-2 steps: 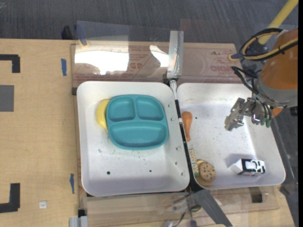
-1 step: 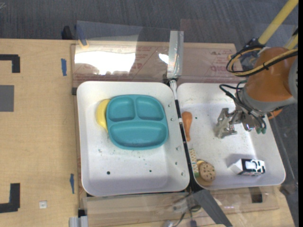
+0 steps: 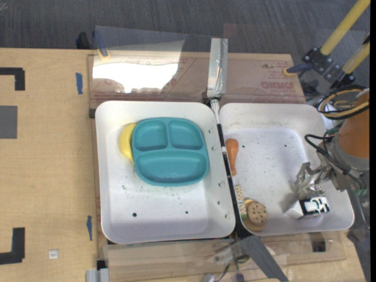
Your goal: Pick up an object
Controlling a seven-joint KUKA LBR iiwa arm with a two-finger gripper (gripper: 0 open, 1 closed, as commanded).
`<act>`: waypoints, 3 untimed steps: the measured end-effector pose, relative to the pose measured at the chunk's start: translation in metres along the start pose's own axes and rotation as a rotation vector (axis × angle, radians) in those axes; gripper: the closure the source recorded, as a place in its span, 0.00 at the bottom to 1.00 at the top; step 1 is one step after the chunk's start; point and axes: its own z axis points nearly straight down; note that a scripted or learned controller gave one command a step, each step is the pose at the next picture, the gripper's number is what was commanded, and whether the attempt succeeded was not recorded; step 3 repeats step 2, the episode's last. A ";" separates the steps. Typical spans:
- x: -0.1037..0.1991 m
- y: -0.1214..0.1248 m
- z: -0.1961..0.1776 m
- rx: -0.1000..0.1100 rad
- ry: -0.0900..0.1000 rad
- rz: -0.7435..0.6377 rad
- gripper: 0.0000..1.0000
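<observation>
White and black, a small box-like object [image 3: 313,206] lies in the near right corner of the right bin [image 3: 258,117], just beside the hand [image 3: 308,184]. Whether that hand is open I cannot tell. Approach looks the step; next, settle over the object and close.

Two bins side by side on the bench, the arm over the right one.

The left bin [image 3: 111,216] holds a divided tray [image 3: 170,150] toward its far side, with a flat round piece [image 3: 125,141] tucked under the tray's left edge. In the right bin [image 3: 267,119], a carrot [image 3: 231,153] lies along the left wall, a cookie [image 3: 256,212] sits in the near left corner, and a small box [image 3: 314,205] rests near the right, just under the gripper [image 3: 309,181]. A clear sheet [image 3: 147,69] lies behind the bins.
</observation>
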 end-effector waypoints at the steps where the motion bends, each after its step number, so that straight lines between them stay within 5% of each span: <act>1: 0.008 -0.013 -0.162 0.002 -0.006 -0.195 1.00; 2: 0.008 0.056 -0.080 -0.011 0.004 -0.374 1.00; 3: 0.008 0.056 -0.080 -0.011 0.004 -0.374 1.00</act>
